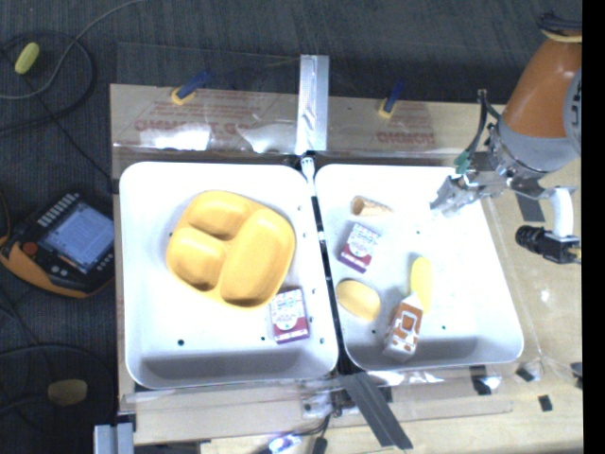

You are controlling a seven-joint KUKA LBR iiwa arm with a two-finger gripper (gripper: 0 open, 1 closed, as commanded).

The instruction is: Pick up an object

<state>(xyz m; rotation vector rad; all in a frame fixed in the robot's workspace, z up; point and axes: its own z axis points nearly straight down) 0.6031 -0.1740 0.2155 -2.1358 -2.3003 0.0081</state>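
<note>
My gripper (456,197) hangs over the upper right part of the right bin (473,282), with nothing visibly held. Below and left of it in that bin lie a small tan roll (369,206), a purple-and-white carton (360,245), a round yellow piece (358,299), a slim yellow piece (421,279) and an orange-and-white carton (405,327). The left bin (151,329) holds a large lumpy yellow object (230,247) and a small red-and-white carton (289,314) by its lower right corner.
The arm's orange band (548,83) and grey wrist reach in from the upper right. A metal divider (313,102) stands behind where the bins meet. A handheld controller (66,244) lies on the floor to the left, off the bench.
</note>
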